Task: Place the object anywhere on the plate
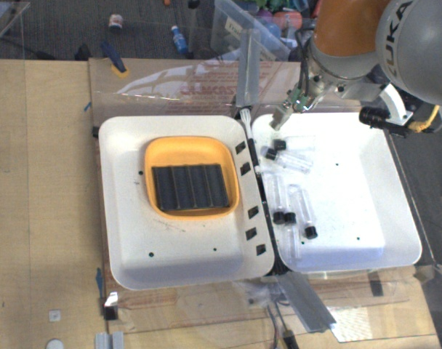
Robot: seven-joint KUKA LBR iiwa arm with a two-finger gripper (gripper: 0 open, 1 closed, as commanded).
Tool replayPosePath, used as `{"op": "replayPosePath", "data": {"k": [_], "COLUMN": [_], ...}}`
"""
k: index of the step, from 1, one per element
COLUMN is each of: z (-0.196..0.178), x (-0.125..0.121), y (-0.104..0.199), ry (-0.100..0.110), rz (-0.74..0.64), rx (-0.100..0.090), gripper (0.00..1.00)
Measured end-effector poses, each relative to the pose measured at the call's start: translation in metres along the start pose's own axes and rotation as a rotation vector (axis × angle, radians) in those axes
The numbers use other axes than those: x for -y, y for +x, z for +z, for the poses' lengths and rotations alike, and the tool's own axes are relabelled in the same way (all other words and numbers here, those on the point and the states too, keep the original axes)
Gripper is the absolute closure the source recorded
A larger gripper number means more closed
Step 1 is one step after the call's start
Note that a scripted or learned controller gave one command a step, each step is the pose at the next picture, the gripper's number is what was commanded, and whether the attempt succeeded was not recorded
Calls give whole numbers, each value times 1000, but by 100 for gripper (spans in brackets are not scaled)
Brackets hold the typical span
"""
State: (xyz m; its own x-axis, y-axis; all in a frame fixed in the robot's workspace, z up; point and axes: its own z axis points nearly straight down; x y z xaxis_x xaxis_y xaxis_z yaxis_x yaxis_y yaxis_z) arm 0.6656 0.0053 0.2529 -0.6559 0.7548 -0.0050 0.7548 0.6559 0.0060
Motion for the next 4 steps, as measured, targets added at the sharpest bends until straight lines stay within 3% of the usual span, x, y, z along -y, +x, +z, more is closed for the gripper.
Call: {"op": "replayPosePath", "data": {"k": [1,2,3,4], "z": [-13,-87,-88,-119], "x": [24,61,117,151], "y": [-17,-46,-111,-165], "ry": [0,-1,0,0], "rz": [-218,-441,-810,-1022], "rx": [1,3,5,7], "gripper": [100,100,100,100]}}
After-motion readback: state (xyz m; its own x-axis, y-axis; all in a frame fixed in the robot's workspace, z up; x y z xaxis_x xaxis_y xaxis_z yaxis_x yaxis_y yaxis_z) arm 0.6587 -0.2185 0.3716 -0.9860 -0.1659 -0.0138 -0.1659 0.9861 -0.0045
